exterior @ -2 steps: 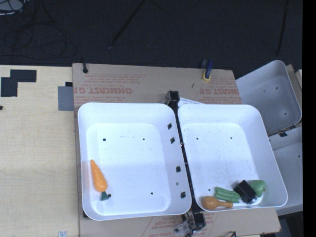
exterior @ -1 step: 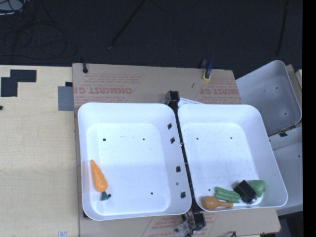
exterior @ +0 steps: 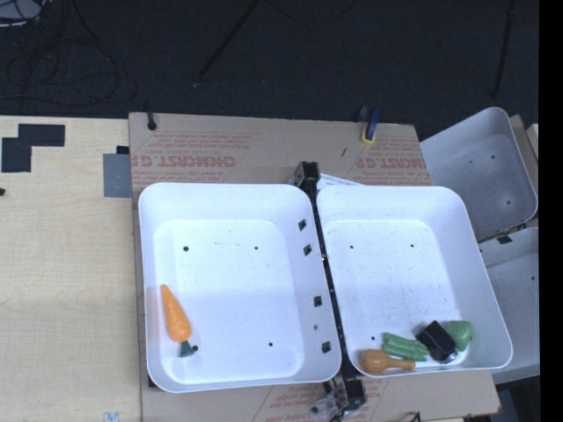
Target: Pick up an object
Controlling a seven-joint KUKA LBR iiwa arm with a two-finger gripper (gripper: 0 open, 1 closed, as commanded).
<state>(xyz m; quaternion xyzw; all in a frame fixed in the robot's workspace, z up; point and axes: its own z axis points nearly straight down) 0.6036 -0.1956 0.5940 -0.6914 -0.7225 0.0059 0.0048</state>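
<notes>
Obscured, cropped and unresolved items: right bin corner and view edges

The green item [exterior: 459,331] in the right bin [exterior: 396,202] is partly covered by the black object [exterior: 437,340], so its full shape cannot be told; the green pod [exterior: 405,346] is overlapped at one end by the same object. The metal clamp [exterior: 339,400] below the bins is cut off by the lower edge. The cardboard lettering [exterior: 190,160] is too blurred to be read with certainty. The cables [exterior: 35,3] are cropped at the top left.
</notes>
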